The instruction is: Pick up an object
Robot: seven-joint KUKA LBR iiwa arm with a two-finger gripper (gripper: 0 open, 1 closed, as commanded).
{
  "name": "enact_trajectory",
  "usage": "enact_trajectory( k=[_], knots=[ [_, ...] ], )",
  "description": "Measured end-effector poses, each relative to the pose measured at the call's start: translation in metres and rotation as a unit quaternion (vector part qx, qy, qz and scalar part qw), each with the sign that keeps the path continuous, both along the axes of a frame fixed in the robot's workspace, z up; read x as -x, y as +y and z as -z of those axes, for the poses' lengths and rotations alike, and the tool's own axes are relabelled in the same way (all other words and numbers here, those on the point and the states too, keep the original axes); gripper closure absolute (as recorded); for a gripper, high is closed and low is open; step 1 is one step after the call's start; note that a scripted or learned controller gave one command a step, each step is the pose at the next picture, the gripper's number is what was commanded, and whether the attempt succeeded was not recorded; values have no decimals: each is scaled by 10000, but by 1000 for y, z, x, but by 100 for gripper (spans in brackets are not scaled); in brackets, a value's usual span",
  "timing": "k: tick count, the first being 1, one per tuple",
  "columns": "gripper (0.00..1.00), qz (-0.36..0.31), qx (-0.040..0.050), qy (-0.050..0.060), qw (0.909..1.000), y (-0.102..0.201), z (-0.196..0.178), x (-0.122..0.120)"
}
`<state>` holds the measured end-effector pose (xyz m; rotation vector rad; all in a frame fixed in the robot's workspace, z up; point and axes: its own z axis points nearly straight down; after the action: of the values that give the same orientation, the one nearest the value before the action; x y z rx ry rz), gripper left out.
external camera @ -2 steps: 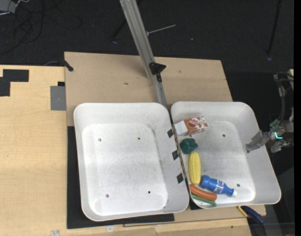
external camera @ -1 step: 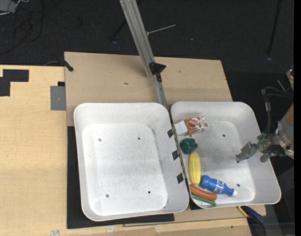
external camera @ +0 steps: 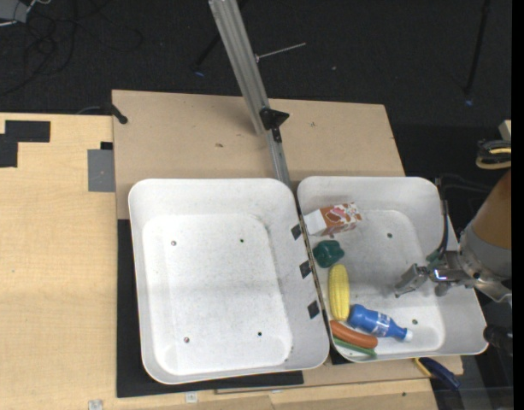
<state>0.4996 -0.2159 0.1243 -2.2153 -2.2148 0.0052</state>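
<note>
1. The things to pick from lie in the right bin (external camera: 415,193), bunched along its left wall and near corner: a blue bottle (external camera: 378,323) with a white cap, a yellow corn cob (external camera: 338,290), a red sausage-like piece (external camera: 354,335), a dark green lump (external camera: 328,252) and a small red-and-white carton (external camera: 333,219).
2. That makes five objects, one of each kind. The sausage seems to rest on a pale plate edge at the bin's rim, though I can't be sure.
3. They crowd the left side, likely having slid or been dropped there, leaving the right half of the floor bare.
4. The gripper (external camera: 413,278) hovers low over that bare half, right of the corn and above the bottle, well apart from both. Its fingers look slightly parted with nothing between them.
5. The left bin (external camera: 142,203) sits touching the right one on the desk (external camera: 48,254); two bins in all.
6. A metal rail (external camera: 244,67) slants up behind them.
</note>
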Motion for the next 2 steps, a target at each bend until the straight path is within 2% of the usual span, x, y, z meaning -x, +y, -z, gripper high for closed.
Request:
enact_trajectory(
  k=[1,2],
  knots=[
    [0,7,17,-40,10000,0,33,-1],
    [100,37,13,-38,10000,0,23,0]
  ],
)
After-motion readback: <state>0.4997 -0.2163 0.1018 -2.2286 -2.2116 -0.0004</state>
